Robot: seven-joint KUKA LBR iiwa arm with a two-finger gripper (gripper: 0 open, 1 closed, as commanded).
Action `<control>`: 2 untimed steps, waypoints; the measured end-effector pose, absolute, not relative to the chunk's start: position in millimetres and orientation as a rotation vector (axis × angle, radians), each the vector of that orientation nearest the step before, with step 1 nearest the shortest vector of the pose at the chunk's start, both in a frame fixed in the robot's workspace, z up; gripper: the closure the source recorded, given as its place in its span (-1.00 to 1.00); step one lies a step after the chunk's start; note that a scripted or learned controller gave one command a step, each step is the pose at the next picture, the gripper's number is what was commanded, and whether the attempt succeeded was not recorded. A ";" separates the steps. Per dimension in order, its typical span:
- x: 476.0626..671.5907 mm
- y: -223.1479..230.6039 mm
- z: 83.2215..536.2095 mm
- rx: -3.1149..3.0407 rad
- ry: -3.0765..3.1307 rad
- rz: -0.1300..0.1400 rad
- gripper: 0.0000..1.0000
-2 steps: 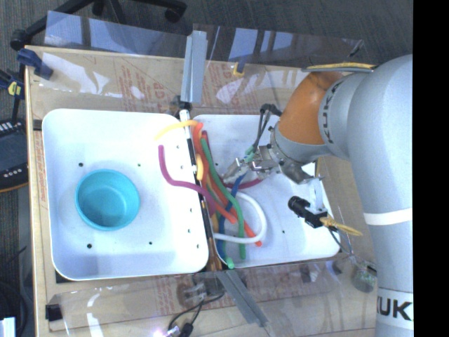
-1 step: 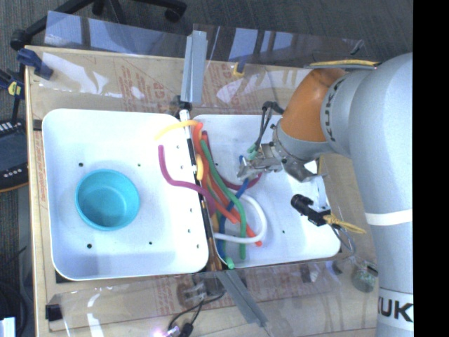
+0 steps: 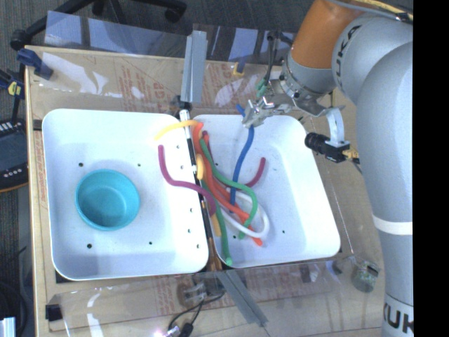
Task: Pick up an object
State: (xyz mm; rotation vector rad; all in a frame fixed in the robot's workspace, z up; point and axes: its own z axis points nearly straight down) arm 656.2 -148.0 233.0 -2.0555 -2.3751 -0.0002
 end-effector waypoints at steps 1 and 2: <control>656.1 -147.9 232.8 -2.055 -2.375 0.000 -1.00; 636.9 -191.8 126.3 -2.034 -2.389 0.004 -1.00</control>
